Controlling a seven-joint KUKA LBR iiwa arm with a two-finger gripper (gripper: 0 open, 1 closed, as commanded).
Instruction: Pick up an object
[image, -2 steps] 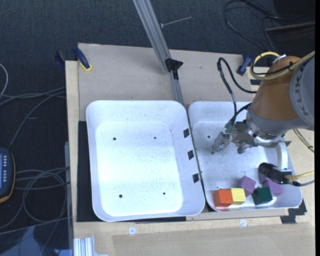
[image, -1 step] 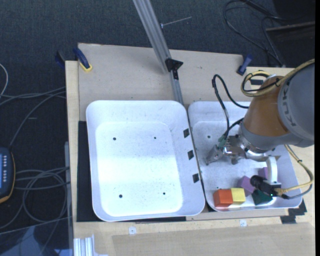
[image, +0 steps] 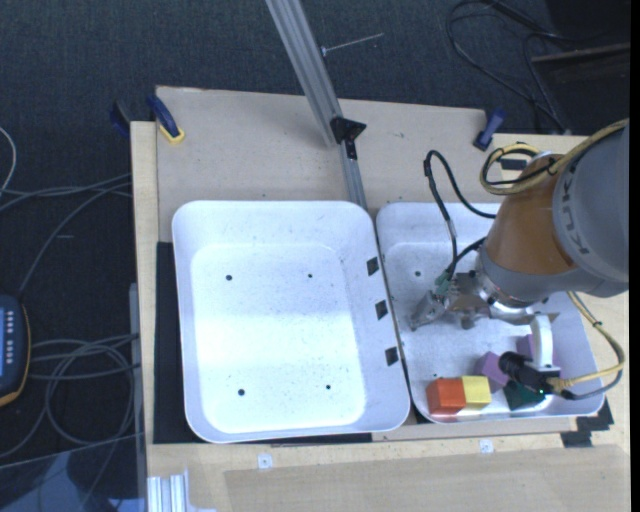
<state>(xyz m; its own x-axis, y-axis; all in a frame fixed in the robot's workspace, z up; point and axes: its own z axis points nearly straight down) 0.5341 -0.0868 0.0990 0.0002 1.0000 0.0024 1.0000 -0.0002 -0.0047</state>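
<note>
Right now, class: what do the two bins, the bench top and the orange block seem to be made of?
Bins: probably moulded plastic, white and semi-glossy, with rounded corners and a soft sheen.
Bench top: looks like plywood or fibreboard, matt tan, with a pale speckled surface.
Orange block: solid colour, flat faces; painted wood, plastic or foam, I cannot tell which.

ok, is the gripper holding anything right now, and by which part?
Nothing is seen held. The gripper sits over bare floor of the right bin, apart from the blocks in the bin's near corner.
</note>
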